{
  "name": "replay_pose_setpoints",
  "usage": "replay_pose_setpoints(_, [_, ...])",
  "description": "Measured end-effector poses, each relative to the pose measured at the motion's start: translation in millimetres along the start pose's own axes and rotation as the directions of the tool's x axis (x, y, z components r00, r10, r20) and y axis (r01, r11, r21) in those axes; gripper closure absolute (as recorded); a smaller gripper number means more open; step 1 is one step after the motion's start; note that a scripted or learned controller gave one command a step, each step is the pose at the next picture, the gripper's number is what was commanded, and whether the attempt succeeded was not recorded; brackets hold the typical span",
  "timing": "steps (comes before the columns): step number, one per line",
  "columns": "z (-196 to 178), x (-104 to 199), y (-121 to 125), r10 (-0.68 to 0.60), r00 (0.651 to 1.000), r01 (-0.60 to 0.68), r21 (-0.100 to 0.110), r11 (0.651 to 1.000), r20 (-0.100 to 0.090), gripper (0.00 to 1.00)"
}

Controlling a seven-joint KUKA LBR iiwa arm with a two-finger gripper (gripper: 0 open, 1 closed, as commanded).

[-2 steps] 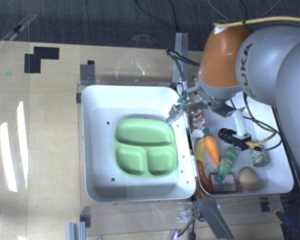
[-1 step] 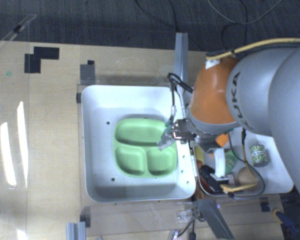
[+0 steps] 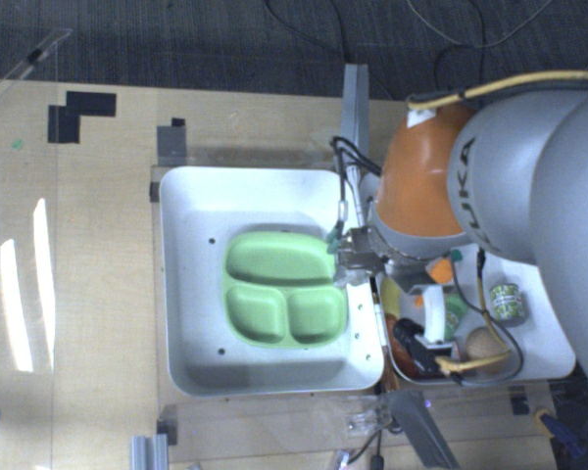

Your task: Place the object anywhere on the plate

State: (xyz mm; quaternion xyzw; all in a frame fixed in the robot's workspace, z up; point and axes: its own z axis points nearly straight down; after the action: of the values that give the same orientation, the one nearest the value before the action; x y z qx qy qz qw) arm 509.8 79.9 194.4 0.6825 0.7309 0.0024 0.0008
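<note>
A light green plate (image 3: 279, 287) with three compartments lies in the left white bin (image 3: 191, 262), right of its middle. My gripper (image 3: 351, 255) hangs over the plate's right edge, close to the wall between the two bins. The wrist and its cables hide the tip, and I make out no object in it. The arm's orange band (image 3: 421, 189) and grey body cover much of the right bin.
The right bin (image 3: 554, 355) holds several small items beneath the arm: a small can (image 3: 507, 302), a brown ball (image 3: 482, 343), a white and orange piece (image 3: 435, 309) and a dark item (image 3: 412, 346). Metal brackets (image 3: 355, 101) stand at the bins' edges.
</note>
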Motion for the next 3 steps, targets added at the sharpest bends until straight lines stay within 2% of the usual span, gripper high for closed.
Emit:
replay_pose_setpoints(1, [9, -30, -4, 0.099, 0.995, -0.099, 0.001, 0.995, 0.000, 1.00])
replay_pose_setpoints(2, [9, -66, -7, 0.366, 0.931, -0.366, -0.001, 0.931, 0.002, 1.00])
replay_pose_setpoints(3, [8, -47, -23, 0.201, 0.979, -0.201, 0.003, 0.979, 0.002, 1.00])
